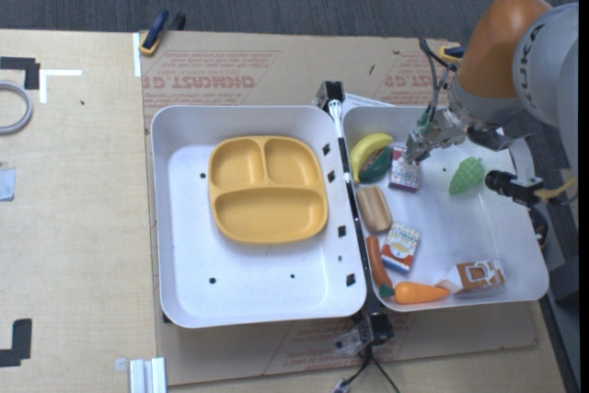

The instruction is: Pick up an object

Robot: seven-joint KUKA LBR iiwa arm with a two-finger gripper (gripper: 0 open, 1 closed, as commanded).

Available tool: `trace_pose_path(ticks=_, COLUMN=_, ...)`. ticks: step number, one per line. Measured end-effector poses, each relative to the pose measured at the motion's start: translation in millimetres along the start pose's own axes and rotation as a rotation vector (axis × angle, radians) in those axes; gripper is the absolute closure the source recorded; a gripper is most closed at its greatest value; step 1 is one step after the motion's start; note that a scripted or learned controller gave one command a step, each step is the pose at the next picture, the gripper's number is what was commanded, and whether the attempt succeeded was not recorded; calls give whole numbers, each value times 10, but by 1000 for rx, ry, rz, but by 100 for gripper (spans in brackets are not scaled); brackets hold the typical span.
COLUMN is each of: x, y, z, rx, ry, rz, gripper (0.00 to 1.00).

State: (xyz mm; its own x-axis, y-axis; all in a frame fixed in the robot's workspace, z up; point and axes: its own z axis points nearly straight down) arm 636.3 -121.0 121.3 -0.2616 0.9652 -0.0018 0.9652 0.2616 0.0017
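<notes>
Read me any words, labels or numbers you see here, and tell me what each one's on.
Red print on the cardboard sheet behind the bins: upside down and blurred, not readable.
Red print on the cardboard's front edge: too faint.
Small carton, orange box and packet below the claw: printing too small to read.

Small pink-white carton (404, 172), upright, right bin's upper left, beside banana (366, 147).

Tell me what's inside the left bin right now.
The left bin holds a yellow divided plate lying flat, its three compartments bare. Whatever lies beneath the plate is covered.
</notes>
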Motion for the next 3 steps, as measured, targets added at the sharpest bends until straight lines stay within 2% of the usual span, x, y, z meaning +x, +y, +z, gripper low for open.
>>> trace_pose_path(ticks=1, x=0, y=0, z=0, rx=0, ry=0, rz=0, gripper=0)
trace_pose_path(ticks=2, x=126, y=79, z=246, rx=3, ry=-4, rz=-179, gripper=0)
trace_pose_path(ticks=3, x=119, y=95, z=140, rx=-5, ry=-8, rz=-177, gripper=100)
